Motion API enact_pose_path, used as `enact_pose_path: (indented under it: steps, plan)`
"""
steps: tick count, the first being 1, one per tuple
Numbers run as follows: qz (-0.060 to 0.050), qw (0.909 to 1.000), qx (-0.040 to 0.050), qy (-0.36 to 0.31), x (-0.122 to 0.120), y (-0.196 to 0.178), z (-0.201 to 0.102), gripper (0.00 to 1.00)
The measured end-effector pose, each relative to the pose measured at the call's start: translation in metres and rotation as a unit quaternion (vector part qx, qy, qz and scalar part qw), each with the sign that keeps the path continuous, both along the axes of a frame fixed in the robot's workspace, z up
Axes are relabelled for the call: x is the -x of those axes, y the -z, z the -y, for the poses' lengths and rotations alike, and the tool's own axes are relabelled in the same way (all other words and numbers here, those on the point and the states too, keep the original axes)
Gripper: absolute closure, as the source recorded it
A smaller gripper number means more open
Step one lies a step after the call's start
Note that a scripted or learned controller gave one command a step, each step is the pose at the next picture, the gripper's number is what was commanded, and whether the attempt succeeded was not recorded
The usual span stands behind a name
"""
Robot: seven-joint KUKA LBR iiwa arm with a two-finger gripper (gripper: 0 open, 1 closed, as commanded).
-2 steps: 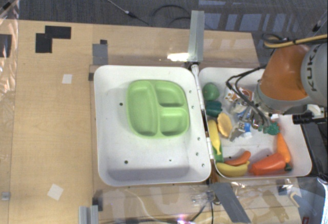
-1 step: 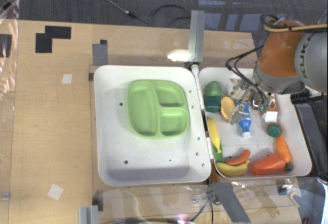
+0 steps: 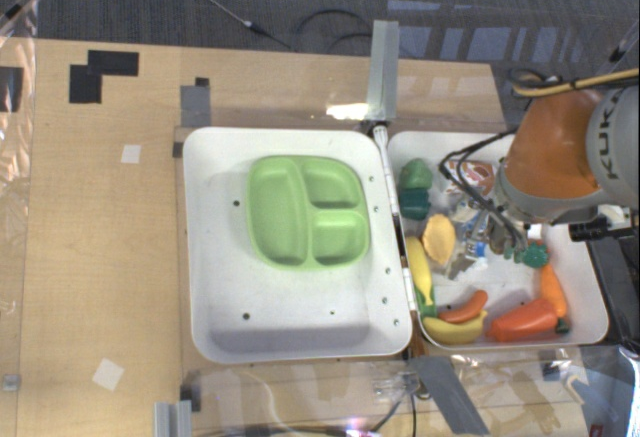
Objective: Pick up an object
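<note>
End effector (image 3: 478, 243): low in the right-hand shallow white bin (image 3: 590, 325), amid toy food; whether open or closed cannot be told. Nearest item: pale yellow rounded plastic fruit (image 3: 438, 238), just beside it toward the left bin, no marked long axis. Farther, nearer the camera: red plastic pepper (image 3: 466, 305), orange-red plastic piece (image 3: 523, 320). Farthest: green divided plastic plate (image 3: 306, 211), left bin.

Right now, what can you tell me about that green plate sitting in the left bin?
The green plate is a pale lime tray with rounded corners, smooth and plastic-looking. Raised ridges split it into three compartments: one long section on its left and two smaller ones stacked on its right. It lies flat and face up, slightly turned, near the middle of the left bin, resting on the bin's white floor. Nothing lies in its compartments, and nothing else touches it.
</note>
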State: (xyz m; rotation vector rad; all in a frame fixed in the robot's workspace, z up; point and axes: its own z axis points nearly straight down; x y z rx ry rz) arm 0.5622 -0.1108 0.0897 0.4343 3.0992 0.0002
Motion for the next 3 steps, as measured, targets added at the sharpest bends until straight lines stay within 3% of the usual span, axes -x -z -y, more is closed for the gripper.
enact_pose_path:
  steps: [1, 2, 3]
  plan:
    - [0.0, 0.9989, 0.0002, -0.047, -0.068, 0.001, -0.006, 0.0]
    - [0.001, 0.9943, 0.0036, -0.106, -0.057, 0.0, -0.024, 0.0]
    - [0.001, 0.9871, 0.0023, -0.16, 0.023, 0.0, 0.01, 0.0]
